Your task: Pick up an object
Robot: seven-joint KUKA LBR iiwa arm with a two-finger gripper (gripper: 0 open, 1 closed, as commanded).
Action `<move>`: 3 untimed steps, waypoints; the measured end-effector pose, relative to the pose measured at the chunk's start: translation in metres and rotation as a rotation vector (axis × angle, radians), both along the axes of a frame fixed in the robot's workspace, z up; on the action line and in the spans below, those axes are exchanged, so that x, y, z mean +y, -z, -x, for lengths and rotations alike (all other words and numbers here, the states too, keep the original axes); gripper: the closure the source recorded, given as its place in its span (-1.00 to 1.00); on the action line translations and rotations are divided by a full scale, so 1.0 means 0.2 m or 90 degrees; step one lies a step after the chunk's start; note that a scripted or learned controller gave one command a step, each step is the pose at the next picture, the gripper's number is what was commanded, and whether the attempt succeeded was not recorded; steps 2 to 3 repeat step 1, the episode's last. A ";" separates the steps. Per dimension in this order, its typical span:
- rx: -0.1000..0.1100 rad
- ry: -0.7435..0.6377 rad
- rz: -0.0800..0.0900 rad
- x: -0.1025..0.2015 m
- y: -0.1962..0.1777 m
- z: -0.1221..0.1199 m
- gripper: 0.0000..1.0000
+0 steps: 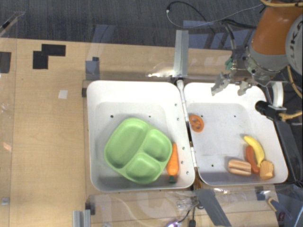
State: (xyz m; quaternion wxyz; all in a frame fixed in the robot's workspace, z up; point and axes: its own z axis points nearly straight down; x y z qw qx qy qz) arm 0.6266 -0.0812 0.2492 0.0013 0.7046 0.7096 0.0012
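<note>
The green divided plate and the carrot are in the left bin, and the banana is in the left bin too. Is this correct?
Not quite. The camera view shows the banana in the right bin, near the hot dog. The green plate and the carrot are indeed in the left bin.

Bright even overhead light, soft shadows, glare on bench, slightly soft focus

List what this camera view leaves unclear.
- Gripper: small and slanted; open or shut is unclear.
- Arm: cut off by the top and right edges.
- Carrot: the green plate hides its left side.
- Orange slice: too small to identify.
</note>
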 end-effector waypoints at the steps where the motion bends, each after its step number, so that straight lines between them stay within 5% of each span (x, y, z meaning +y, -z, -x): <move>1: 0.001 0.041 0.000 -0.18 0.52 0.22 -1.00; 3: 0.001 0.041 0.000 -0.18 0.52 0.22 -1.00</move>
